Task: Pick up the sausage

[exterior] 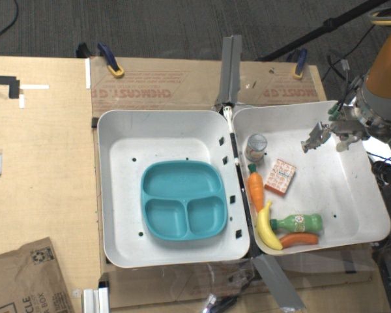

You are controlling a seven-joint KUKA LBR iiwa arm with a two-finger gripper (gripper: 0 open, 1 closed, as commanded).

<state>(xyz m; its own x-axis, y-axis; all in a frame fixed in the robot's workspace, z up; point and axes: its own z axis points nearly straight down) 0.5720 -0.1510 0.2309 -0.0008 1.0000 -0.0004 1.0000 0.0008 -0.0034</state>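
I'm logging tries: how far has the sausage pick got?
Nothing looks done: the sausage lies at the right bin's near edge, beside the banana and green bottle. In hand: the gripper hovers near the far side, apart from it. Left: reach, grasp, lift.

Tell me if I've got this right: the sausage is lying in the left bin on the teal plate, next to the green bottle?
Not quite. The camera view shows the sausage in the right bin, on its floor, next to the green bottle. The teal plate sits in the left bin.
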